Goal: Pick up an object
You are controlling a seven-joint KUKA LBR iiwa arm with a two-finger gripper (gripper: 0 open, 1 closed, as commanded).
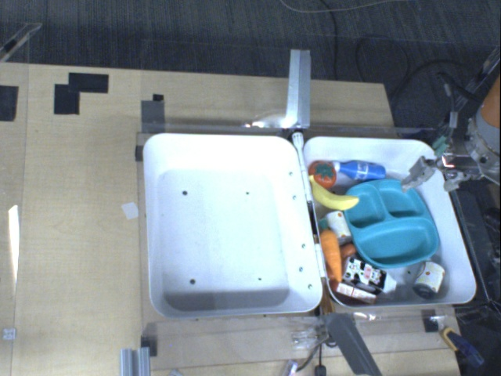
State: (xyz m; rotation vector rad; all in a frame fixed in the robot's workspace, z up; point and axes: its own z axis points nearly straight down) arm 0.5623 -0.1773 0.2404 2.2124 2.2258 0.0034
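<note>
Objects for picking lie heaped in the right bin, one of two shallow white bins set side by side on a pale wooden bench. A blue divided tray, glossy with three compartments, lies tilted across the middle of that bin and covers much of its floor. Just beside the tray's far left corner lies a yellow banana, curved, and behind the banana a blue and white bottle lies on its side along the bin's far wall, its red and orange end toward the divider between the bins. An orange carrot lies along the bin's left wall, with a small white item just beyond it. At the near edge, by the tray's near left corner, sits a small printed box in white, black and red, and a small grey and white cup rests on its side toward the bin's near right corner. The left bin shows a bare white floor with a few small dark holes. The gripper hangs over the right bin's far right corner, just above the tray's far edge; whether it is spread or closed cannot be told.
</note>
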